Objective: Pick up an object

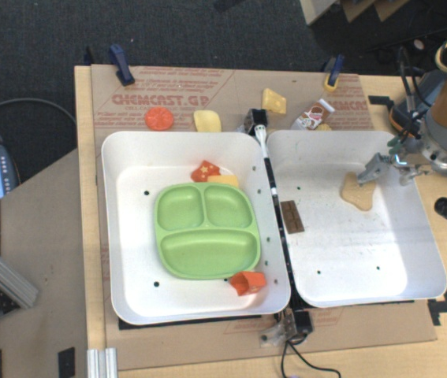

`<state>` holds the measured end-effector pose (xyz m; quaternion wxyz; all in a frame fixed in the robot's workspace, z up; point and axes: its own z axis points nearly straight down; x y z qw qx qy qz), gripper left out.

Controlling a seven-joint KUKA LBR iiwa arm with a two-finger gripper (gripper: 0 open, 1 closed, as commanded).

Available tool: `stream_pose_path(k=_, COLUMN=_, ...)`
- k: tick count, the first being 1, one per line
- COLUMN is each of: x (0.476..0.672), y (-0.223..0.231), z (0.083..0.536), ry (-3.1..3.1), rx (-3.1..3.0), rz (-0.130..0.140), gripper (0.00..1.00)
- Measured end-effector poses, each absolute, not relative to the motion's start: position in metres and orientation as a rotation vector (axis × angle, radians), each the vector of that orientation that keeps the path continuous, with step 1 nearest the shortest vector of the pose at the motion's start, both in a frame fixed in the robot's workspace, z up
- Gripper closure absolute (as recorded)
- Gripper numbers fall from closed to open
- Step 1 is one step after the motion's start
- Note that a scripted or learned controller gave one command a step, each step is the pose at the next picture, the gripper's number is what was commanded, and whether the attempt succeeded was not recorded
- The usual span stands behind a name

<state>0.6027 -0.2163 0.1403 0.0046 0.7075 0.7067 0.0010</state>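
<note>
The gripper (373, 172) is seen upper right of the frame, right above a tan chunk (358, 193) in the right bin (381, 282). Jaws look touching its top edge, but spread or pinching can't be told.

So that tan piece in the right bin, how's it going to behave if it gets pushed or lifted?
The tan piece lies flat, so it will probably slide rather than roll. Its rounded, irregular outline may slip in a pinch. It looks small and likely light, like toy food, though its material is unclear.
</note>
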Motion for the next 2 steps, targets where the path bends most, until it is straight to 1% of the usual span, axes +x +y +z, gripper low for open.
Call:
stream_pose_path(k=1, x=0.611, y=-0.187, z=0.085, ry=2.222, rx=2.217, rz=-0.003, gripper=0.00)
stream_pose_path(k=2, x=0.614, y=-0.189, z=0.101, ry=2.215, rx=2.210, rz=0.005, gripper=1.00)
